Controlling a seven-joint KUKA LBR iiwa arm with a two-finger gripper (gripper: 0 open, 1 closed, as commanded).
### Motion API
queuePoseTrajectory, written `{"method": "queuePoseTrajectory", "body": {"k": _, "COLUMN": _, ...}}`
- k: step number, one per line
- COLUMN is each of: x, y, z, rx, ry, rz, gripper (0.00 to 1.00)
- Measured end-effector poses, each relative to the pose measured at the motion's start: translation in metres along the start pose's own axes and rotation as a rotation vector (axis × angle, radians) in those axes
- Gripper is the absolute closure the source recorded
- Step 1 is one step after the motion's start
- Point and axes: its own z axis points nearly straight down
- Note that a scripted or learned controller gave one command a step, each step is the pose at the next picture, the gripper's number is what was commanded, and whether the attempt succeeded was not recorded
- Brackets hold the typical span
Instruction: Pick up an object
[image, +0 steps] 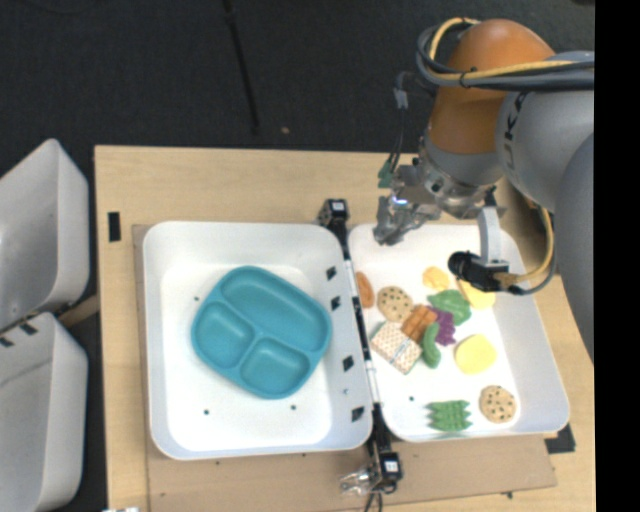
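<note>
Gripper (392, 228): hanging over the back-left corner of the right bin, fingers pointing down. Honestly can't tell if they're spread or pressed together, and I see nothing between them.
Arm (480, 90): grey with the orange band, coming in from the right, bulky over the far edge of the bin.
Right bin (530, 400): this is where the toy food sits, all lying loose on the floor.
Nearest to gripper: a chocolate chip cookie (394, 302) and a small orange piece (365, 290) by the left wall.
Middle pile: waffle square (396, 346), green veggie (431, 345), purple grapes (443, 328), all bunched up and touching.
Further out: yellow round piece (475, 352), second cookie (497, 403), green leafy bit (448, 415) near the front.
Left bin (170, 410): holds a blue divided plate (261, 331), tilted a bit diagonal.
</note>
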Motion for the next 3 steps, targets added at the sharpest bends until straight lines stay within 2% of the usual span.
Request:
{"method": "queuePoseTrajectory", "body": {"k": 1, "x": 0.055, "y": -0.014, "z": -0.001, "rx": 0.002, "ry": 0.0, "rz": -0.001, "gripper": 1.0}}
{"method": "queuePoseTrajectory", "body": {"k": 2, "x": 0.105, "y": -0.033, "z": 0.019, "rx": 0.002, "ry": 0.0, "rz": 0.0, "gripper": 1.0}}
{"method": "queuePoseTrajectory", "body": {"k": 3, "x": 0.119, "y": -0.027, "z": 0.007, "rx": 0.0, "ry": -0.001, "rz": 0.002, "gripper": 1.0}}
